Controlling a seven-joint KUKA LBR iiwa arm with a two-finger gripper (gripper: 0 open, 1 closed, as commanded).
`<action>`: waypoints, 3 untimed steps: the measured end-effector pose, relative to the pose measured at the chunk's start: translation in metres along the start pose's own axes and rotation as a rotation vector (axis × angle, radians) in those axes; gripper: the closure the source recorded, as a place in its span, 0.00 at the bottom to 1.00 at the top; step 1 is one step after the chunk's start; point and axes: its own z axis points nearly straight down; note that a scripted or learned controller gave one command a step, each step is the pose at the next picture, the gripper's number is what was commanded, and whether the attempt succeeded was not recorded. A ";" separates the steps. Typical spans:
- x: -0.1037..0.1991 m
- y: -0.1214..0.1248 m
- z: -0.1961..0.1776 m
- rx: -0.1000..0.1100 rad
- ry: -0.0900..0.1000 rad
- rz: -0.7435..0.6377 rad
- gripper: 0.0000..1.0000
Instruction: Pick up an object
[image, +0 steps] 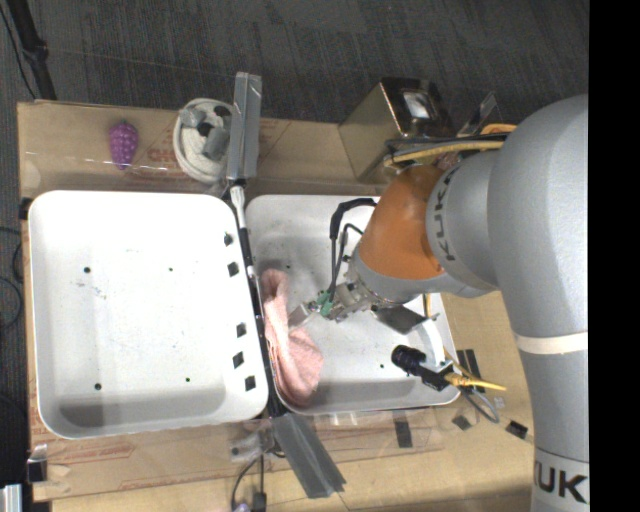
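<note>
While arm (405, 235) hung over rt bin (300, 225), gripper (324, 306) sat at 3 o'clock of pink cloth (290, 352), cloth along bin's 9 o'clock wall, gripper open/closed: couldn't tell.

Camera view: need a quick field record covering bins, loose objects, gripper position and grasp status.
left bin: white, shallow, left of the other bin
right bin: holds a pink cloth bunched along its left wall
gripper: low over the right bin, beside the cloth's upper end
grasp: cannot tell
bench behind left bin: purple object, white round object
</note>
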 end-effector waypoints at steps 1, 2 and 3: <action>-0.024 0.052 -0.001 -0.002 -0.001 -0.108 0.00; -0.003 0.007 0.000 0.000 -0.001 -0.094 0.00; -0.019 0.090 -0.001 -0.002 -0.002 -0.162 0.00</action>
